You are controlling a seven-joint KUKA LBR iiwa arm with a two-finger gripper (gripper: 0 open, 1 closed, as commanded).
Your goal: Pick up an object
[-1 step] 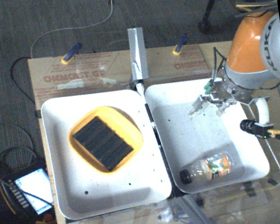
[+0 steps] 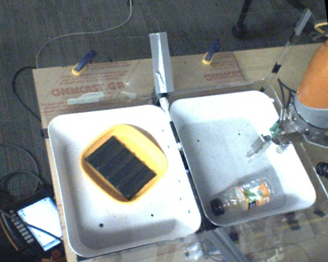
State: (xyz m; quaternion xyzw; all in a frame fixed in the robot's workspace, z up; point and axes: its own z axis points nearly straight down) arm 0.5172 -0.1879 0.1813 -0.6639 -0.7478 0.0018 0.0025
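One bottle (image 2: 241,197) in right bin (image 2: 222,113); one yellow dish (image 2: 124,162) left; gripper (image 2: 262,145) apart.

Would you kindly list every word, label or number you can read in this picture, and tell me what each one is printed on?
"CHEMCAST GP", in faint red mirrored letters, on the cardboard sheet behind the left bin; my reading is uncertain.
A second red print on the cardboard behind the right bin: too blurred to read.
Label on the plastic bottle: orange and green, too small to read.
Screen of the tablet: nothing legible.
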